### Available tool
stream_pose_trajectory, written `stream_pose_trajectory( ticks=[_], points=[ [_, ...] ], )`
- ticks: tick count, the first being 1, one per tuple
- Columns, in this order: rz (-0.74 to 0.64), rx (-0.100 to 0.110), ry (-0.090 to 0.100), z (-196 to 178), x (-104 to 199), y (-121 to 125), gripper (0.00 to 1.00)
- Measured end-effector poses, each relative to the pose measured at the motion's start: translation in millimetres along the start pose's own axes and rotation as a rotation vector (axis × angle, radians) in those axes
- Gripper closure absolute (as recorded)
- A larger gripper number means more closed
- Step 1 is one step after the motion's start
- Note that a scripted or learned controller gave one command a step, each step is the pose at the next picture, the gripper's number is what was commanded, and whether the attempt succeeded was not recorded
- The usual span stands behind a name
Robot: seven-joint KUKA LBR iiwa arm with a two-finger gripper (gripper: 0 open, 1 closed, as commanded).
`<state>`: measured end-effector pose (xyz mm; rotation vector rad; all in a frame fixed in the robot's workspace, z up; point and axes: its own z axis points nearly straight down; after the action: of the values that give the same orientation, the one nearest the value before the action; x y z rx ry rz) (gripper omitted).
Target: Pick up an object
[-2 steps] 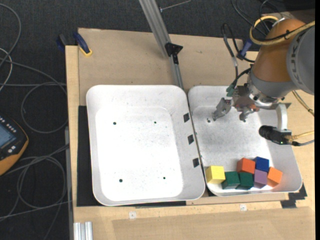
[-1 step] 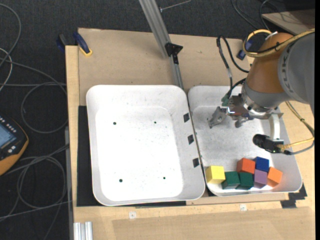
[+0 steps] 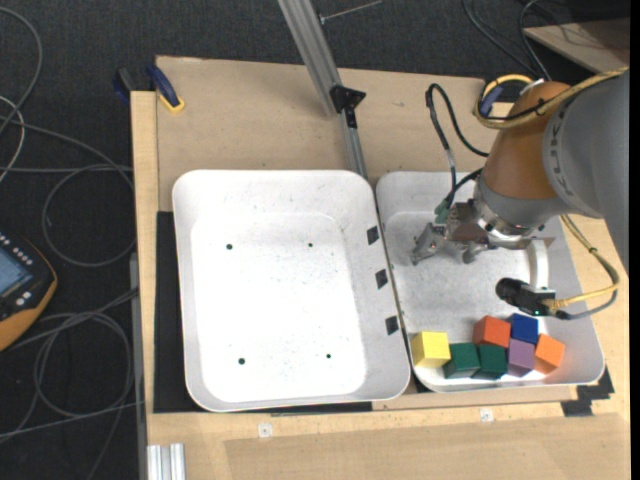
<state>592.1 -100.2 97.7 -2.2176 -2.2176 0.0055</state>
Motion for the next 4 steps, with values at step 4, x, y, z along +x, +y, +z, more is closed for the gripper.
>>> stream_pose_trajectory(
  ticks=[4],
  points=[
    [-0.002, -0.015, -0.003, -181, -7, 14, 1.0]
  ],
)
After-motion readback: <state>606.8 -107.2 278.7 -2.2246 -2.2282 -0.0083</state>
